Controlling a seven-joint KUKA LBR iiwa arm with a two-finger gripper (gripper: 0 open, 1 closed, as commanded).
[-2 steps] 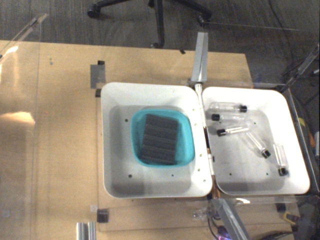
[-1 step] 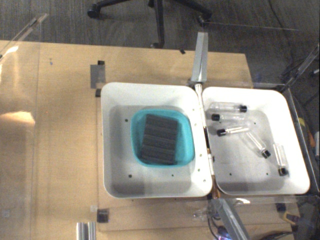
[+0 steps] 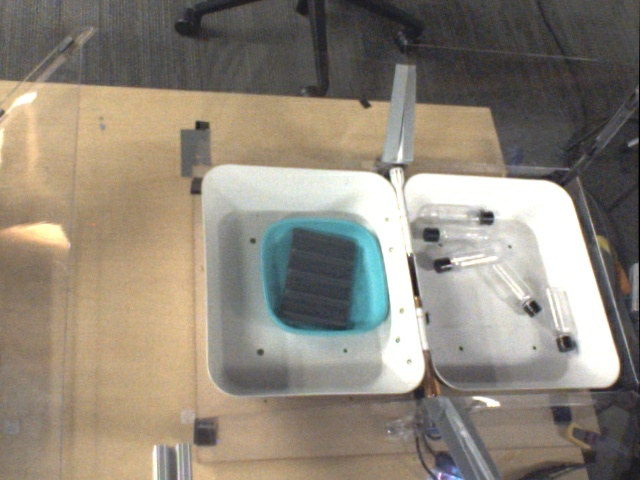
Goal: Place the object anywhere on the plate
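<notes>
While the two white bins sit side by side on the wooden bench (image 3: 100,318), the left bin (image 3: 225,358) holds a turquoise plate (image 3: 375,278) near its middle. A dark grey ribbed block (image 3: 318,277) lies flat on that plate, well inside its rim and turned slightly off square, its ridges running across it. The plate's raised edge shows all around the block.

The right bin (image 3: 590,368) holds several clear tubes with black caps. One tube (image 3: 455,214) lies near the back wall, a second (image 3: 465,262) sits just in front of it, a third (image 3: 516,288) lies tilted toward the middle, and a fourth (image 3: 559,318) rests near the right wall. A loose black cap (image 3: 431,234) sits between the first two tubes.

As for the gripper, I cannot tell how far it is open or whether it has hold of anything.

Behind the bench, the black legs of an office chair (image 3: 310,8) stand on grey carpet. A metal post (image 3: 400,118) rises at the seam between the bins.
</notes>
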